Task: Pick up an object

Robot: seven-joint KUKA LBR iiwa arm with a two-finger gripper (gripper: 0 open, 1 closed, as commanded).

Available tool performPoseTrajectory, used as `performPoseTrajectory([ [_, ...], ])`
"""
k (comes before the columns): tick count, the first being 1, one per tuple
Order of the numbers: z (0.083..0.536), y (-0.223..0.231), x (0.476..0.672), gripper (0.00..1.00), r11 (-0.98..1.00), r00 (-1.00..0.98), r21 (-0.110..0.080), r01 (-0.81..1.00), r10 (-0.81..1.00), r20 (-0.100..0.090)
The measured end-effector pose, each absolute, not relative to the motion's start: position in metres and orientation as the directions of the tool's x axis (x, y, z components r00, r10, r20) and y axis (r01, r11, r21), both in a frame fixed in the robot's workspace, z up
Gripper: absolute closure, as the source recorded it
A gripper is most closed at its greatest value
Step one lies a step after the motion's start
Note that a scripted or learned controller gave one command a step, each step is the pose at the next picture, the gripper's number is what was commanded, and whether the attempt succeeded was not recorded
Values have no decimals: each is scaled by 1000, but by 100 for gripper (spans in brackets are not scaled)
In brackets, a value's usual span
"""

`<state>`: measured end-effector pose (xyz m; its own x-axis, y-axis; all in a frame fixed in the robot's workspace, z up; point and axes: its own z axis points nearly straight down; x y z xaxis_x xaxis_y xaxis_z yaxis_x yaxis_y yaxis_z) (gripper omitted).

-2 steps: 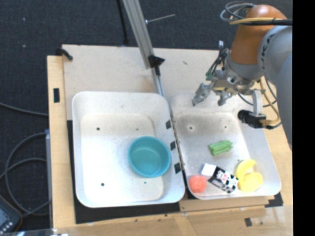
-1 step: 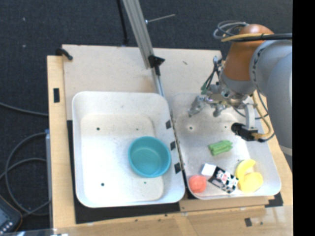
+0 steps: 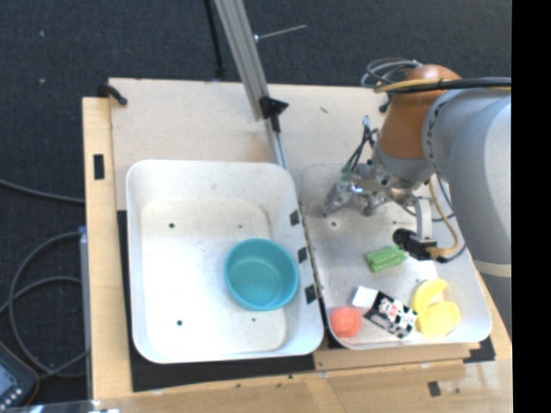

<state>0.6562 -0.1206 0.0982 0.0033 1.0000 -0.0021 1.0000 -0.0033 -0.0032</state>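
My gripper [image 3: 350,203] hangs over the far part of the right bin [image 3: 320,231], its fingers spread open and nothing between them. Nearer the camera in the same bin lie a green block [image 3: 385,258], a yellow toy [image 3: 435,308], an orange-red ball [image 3: 346,321] and a small black-and-white box [image 3: 387,311]. The green block is the closest to the gripper, down and to its right. A teal bowl [image 3: 261,274] sits in the left bin [image 3: 164,231].
A slanted aluminium pole [image 3: 250,58] rises from the bench behind the gap between the bins. The arm's grey body and orange band [image 3: 409,127] overhang the right bin's far right side. Cables [image 3: 430,231] hang beside the wrist.
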Motion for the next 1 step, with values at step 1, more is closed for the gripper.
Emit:
performPoseTrajectory([
  [1, 113, -121, 658, 100, -7, 7, 4, 1000, 1000, -2],
])
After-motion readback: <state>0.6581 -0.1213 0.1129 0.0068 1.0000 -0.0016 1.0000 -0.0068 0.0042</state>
